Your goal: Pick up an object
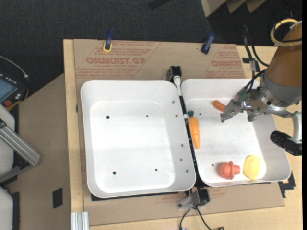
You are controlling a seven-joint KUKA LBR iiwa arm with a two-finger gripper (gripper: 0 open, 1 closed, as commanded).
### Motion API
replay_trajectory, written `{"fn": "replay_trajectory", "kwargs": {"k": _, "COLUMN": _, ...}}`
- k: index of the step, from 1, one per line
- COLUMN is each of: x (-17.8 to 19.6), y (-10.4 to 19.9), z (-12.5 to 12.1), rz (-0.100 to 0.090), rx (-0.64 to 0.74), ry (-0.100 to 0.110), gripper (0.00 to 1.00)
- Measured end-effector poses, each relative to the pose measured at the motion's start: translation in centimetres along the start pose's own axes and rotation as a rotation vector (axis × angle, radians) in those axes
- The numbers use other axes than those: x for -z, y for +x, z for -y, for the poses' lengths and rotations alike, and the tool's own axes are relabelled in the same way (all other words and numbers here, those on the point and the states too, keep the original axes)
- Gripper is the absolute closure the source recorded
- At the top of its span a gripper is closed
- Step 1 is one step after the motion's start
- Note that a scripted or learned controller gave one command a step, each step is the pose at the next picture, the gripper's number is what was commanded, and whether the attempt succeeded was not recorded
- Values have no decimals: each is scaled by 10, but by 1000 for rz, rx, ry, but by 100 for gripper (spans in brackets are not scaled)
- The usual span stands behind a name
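Pick not done yet. Pincer (229, 113) hovers over the right bin (276, 150), near its back half; can't tell how it's set or whether it grips anything. Small orange piece (218, 105) sits just beside the tip, on the side away from the arm, touching or apart unclear. Carrot (194, 132) lies further out and nearer the camera, along the bin's inner wall. Red toy (229, 169) and yellow lemon (252, 166) sit well toward the front edge. Judgement: grasp and lift remain.
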State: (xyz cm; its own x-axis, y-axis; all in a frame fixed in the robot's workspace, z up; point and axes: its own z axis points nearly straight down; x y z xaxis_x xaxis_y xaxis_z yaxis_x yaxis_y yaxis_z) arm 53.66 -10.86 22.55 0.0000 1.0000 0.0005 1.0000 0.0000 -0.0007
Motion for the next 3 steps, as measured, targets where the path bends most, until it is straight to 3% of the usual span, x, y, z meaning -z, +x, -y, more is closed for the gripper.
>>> {"fn": "replay_trajectory", "kwargs": {"k": 1, "x": 185, "y": -71, "z": 24, "rz": 10, "rx": -6, "ry": -21, "gripper": 0}}
{"fn": "replay_trajectory", "kwargs": {"k": 2, "x": 235, "y": -5, "z": 58, "rz": 1, "rx": 7, "ry": -11, "gripper": 0}}
{"fn": "replay_trajectory", "kwargs": {"k": 3, "x": 315, "y": 111, "z": 57, "rz": -1, "rx": 13, "ry": -13, "gripper": 0}}
